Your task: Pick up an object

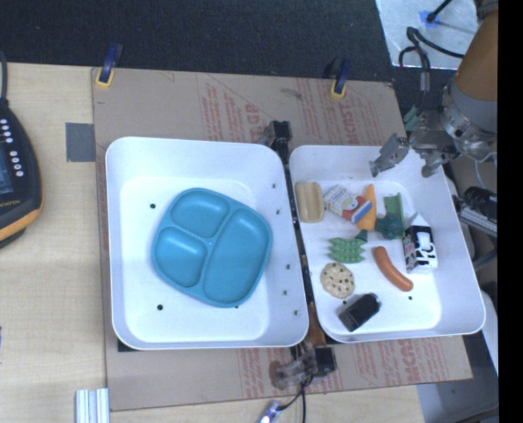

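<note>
So far nothing is picked up. Nearest the camera, well below the jaws, sit the black block and cookie. Closer under them lie the sausage and orange carrot. The gripper hangs at the right bin's far edge, jaws spread wide, holding nothing. Next, I think, it must drop straight down onto one toy.

Lying scattered in the right-hand white bin: tan bread slice, round cookie, orange sausage. Resting nearby: green pieces, black block.
</note>
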Available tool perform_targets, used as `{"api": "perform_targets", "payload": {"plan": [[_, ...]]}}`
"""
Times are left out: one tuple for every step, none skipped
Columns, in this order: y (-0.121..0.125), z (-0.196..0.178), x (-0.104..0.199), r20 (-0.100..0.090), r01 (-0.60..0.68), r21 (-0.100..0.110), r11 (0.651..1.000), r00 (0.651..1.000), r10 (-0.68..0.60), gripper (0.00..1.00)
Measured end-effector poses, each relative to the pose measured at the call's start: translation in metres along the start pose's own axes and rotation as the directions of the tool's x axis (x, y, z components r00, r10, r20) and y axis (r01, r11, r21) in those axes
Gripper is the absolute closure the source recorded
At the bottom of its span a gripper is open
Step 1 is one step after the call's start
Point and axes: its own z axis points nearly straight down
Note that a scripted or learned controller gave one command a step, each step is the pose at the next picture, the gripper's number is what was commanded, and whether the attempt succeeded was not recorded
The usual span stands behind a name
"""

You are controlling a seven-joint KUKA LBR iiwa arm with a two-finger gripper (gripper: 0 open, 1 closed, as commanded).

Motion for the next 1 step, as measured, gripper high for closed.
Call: {"api": "perform_targets", "payload": {"plan": [[-0.0071, 0.1511, -0.0172, 0.0, 0.0, 0.004, 1.0, 1.0, 0.0, 0.0]]}}
